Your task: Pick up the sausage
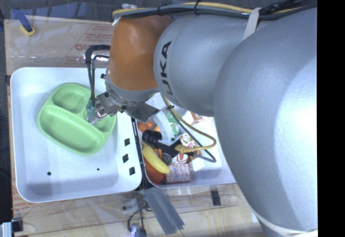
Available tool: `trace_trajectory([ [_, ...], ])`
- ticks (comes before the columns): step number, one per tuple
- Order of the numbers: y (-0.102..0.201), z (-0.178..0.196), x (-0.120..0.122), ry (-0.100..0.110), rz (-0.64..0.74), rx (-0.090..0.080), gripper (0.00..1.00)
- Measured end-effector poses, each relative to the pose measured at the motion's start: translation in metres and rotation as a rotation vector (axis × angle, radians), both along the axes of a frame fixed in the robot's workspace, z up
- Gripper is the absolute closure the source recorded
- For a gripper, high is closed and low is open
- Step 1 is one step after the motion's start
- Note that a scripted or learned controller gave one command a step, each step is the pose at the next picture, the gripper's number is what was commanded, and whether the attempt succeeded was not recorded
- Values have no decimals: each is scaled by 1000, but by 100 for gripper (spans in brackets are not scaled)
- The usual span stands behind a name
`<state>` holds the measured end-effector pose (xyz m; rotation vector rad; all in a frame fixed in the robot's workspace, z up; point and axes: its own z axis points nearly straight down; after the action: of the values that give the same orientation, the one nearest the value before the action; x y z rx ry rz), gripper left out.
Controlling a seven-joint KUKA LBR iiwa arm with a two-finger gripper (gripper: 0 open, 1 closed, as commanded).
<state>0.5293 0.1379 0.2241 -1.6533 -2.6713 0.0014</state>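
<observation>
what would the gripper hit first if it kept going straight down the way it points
Most likely the green divided plate in the left bin. The gripper points down over the plate's right side, near the divider. How high it hangs above the plate is unclear from this slanted view.

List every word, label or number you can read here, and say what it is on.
"UKA" on the arm: the end of the maker's name, its first letter hidden.
Red print on the bench behind the left bin: too blurred to read.
Printed packets in the right bin: too small to read.
</observation>
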Motion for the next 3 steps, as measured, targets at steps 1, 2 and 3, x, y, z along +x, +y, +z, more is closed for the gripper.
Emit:
trace_trajectory([
  [1,-22,10,-31,3,5,0,100],
  [2,6,128,-21,0,-136,0,100],
  [3,9,-28,11,4,81,-1,100],
])
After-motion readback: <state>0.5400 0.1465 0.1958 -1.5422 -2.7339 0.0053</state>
